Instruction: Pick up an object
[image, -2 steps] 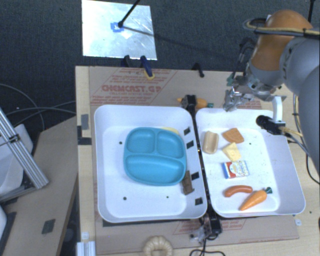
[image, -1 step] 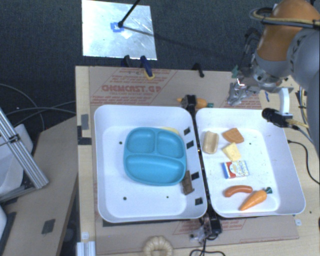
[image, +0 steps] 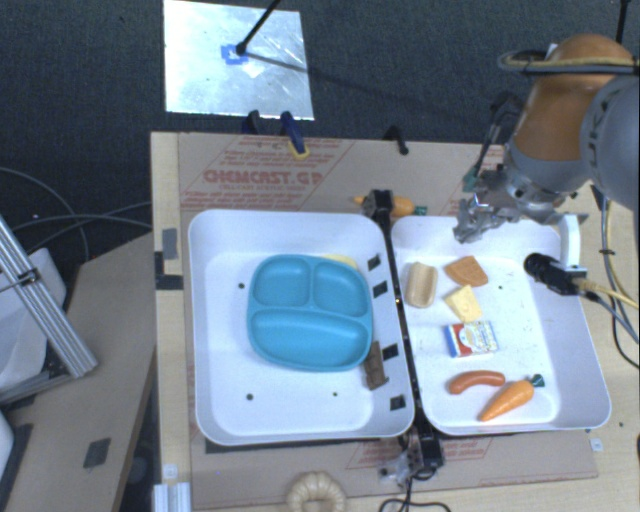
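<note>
2 shallow white bins (image: 300, 425); 1 blue sectioned plate (image: 308, 310); 6 toy food pieces in the right bin, 1 orange carrot (image: 508, 397) among them.

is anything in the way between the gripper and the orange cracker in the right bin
Nothing visible. The gripper hangs above the right bin's far end, and the orange cracker lies just beyond it on bare bin floor.

A dark carpeted floor (image: 80, 90) surrounds the bench. Beyond the bench's far edge lies a shiny silver sheet (image: 238, 60), perhaps foil. Left of the bench stands a tan table (image: 90, 330) bearing a slanted aluminium rail (image: 40, 310).
</note>
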